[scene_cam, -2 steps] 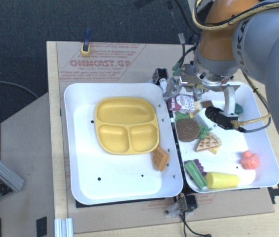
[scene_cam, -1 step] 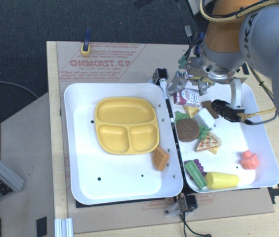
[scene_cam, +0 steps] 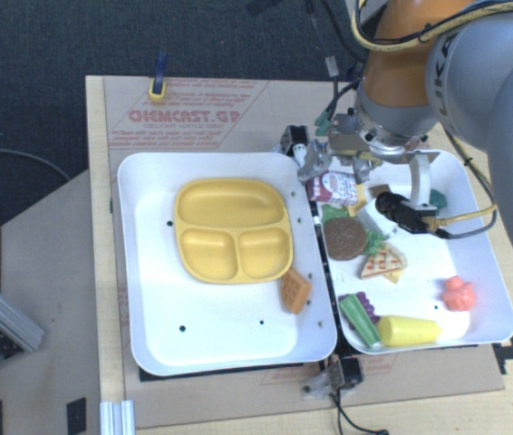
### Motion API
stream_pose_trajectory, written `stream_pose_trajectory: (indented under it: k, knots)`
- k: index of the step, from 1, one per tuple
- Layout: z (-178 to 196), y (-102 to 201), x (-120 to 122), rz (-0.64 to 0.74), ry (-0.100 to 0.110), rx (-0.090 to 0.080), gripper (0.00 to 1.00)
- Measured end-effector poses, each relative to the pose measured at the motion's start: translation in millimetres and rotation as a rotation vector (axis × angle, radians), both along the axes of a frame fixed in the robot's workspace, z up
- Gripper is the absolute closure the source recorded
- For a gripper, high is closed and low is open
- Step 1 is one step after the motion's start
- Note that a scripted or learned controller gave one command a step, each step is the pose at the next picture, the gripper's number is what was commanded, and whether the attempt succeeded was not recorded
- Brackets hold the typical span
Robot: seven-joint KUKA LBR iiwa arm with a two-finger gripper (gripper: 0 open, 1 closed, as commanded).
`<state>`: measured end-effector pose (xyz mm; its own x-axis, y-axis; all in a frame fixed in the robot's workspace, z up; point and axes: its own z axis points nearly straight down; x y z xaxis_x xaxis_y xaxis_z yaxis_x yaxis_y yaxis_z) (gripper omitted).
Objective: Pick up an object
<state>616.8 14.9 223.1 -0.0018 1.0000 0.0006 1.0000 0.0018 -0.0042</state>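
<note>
The pincer [scene_cam: 358,157] hung low over the back left corner of the right-hand shallow white bin [scene_cam: 483,243], under the grey arm's orange band [scene_cam: 406,48]; whether it was open or closed could not be told from this slanted overhead view. Directly below it lay a small red-and-white packet [scene_cam: 338,187], with a round brown patty-like disc [scene_cam: 344,237] just in front. Farther forward sat a triangular toy sandwich slice [scene_cam: 382,263], a green toy vegetable [scene_cam: 359,318] and a yellow cylinder-shaped block [scene_cam: 408,331] — a pink lumpy toy [scene_cam: 458,294] lay apart to the right. In the left-hand white bin [scene_cam: 148,270] rested a yellow three-compartment plastic plate [scene_cam: 233,228], with an orange waffle-like piece [scene_cam: 295,291] near its front right corner. Both bins stood on the cardboard-covered surface [scene_cam: 193,111].
</note>
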Motion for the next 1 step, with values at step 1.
stream_pose_trajectory:
  k: [1]
  knots:
    - [12.0,-12.6,1.8,-0.003,-0.007,-0.002,1.0]
